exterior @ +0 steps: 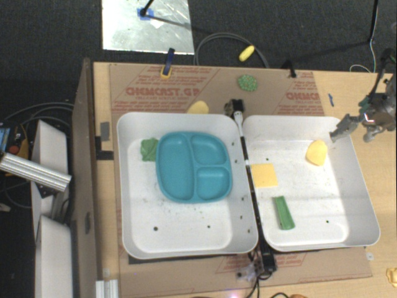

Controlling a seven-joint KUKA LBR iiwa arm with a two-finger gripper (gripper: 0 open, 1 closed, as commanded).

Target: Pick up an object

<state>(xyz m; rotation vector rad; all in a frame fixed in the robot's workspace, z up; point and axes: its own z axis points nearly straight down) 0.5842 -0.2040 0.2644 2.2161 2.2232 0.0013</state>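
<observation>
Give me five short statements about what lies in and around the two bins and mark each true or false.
1. The blue divided plate lies in the left bin. True.
2. The green stick lies on the blue divided plate. False: it lies on the floor of the right bin, near its front.
3. The yellow square lies in the right bin, close to the divider between the bins. True.
4. The tool is down over the left bin. False: it is at the right bin's far right corner.
5. The yellow rounded piece touches the green stick. False: they lie apart.
</observation>
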